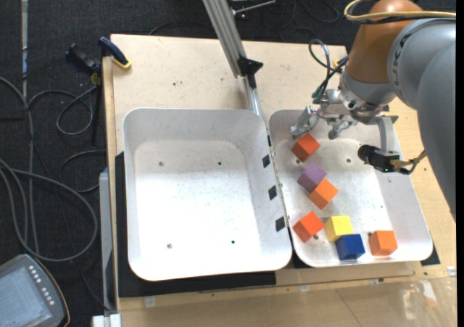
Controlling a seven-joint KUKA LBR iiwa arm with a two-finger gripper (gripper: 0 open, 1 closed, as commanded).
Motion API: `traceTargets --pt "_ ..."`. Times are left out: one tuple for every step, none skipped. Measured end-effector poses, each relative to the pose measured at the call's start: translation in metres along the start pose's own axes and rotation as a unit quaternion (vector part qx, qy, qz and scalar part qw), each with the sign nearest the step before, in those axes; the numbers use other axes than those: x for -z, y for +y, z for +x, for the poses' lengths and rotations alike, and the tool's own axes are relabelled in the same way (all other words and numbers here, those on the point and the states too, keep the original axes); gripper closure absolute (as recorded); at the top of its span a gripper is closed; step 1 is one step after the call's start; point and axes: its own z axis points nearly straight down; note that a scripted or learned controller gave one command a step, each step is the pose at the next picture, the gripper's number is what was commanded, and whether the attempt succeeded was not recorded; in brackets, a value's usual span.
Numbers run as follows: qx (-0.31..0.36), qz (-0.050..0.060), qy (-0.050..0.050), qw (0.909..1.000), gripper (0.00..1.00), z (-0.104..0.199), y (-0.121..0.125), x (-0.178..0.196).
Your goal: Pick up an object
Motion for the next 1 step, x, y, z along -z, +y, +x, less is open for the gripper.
traceTargets --pt "0.0 0.0 0.0 1.0 0.0 0.0045 -0.0021 -0.0439"
